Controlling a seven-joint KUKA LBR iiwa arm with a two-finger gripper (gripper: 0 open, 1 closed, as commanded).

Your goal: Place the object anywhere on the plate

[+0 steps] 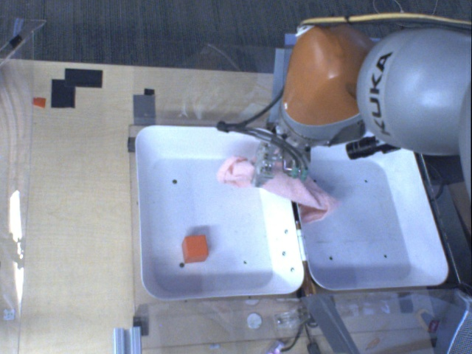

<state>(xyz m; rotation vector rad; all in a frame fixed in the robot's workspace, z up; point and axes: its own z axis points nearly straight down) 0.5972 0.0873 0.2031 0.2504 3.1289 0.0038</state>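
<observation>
Sitting at seven o'clock in the left bin (158, 198), an orange cube (195, 248) is lying untouched, while a pink cloth (284, 186) is draping across the seam into the right bin (398, 227). Hanging over the cloth's middle, the gripper (278, 164) seems to be lifting it, though I cannot tell its grip. No plate is showing, so finding one is coming next.

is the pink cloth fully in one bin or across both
Across both: the pink cloth drapes over the divide, one end in the left bin, the other in the right bin.
</observation>
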